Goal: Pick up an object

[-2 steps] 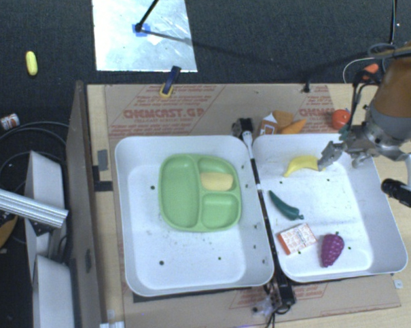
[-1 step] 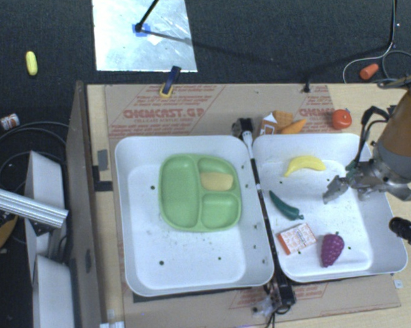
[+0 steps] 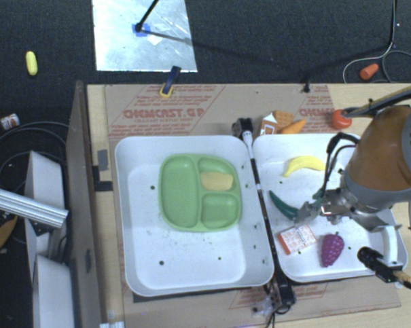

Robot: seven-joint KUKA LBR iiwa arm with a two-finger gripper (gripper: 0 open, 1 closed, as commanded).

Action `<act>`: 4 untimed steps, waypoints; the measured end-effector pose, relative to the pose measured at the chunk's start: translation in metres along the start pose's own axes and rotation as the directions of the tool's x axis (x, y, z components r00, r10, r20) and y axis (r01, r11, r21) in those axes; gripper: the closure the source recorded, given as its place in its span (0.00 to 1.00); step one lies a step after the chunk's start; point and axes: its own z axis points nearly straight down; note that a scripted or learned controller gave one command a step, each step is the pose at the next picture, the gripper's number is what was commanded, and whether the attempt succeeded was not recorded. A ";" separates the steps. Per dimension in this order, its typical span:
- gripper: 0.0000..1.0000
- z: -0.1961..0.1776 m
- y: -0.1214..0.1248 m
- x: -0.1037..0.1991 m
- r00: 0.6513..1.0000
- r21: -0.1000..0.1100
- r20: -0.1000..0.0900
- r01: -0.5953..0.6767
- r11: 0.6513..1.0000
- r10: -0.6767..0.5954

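Objects for picking are scattered in the right-hand white bin (image 3: 373,271), and none is seen between the fingers of the metal two-finger gripper (image 3: 305,213), which is poised low over that bin at the end of the grey arm with its orange band (image 3: 388,152). How far the gripper is open cannot be told; the tips are small and blurred. Just beside the tips, toward the divider, a dark green curved piece (image 3: 283,205) is found, seemingly the nearest candidate, though contact cannot be confirmed. Just below the gripper a small red-and-white flat packet (image 3: 297,239) is lying, and further toward the near wall a purple bunch of toy grapes (image 3: 331,249) is set. Above the gripper, near the far wall, a yellow toy banana (image 3: 304,164) is placed. Well apart across the divider, a light green sectioned plastic plate (image 3: 186,195) with a pale yellow block (image 3: 217,181) in one compartment is resting in the left-hand white bin (image 3: 142,264). An orange toy carrot (image 3: 292,127) is left outside the bins, on the cardboard beyond.
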 end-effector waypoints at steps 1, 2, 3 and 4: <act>0.00 0.069 0.001 -0.050 1.000 -0.009 -0.003 -0.010 1.000 0.010; 0.00 -0.011 0.065 -0.115 1.000 -0.019 0.013 -0.005 1.000 0.005; 0.00 -0.003 0.014 -0.059 1.000 -0.002 0.001 -0.002 1.000 0.002; 0.00 0.063 -0.001 -0.052 1.000 -0.011 0.003 -0.010 1.000 0.010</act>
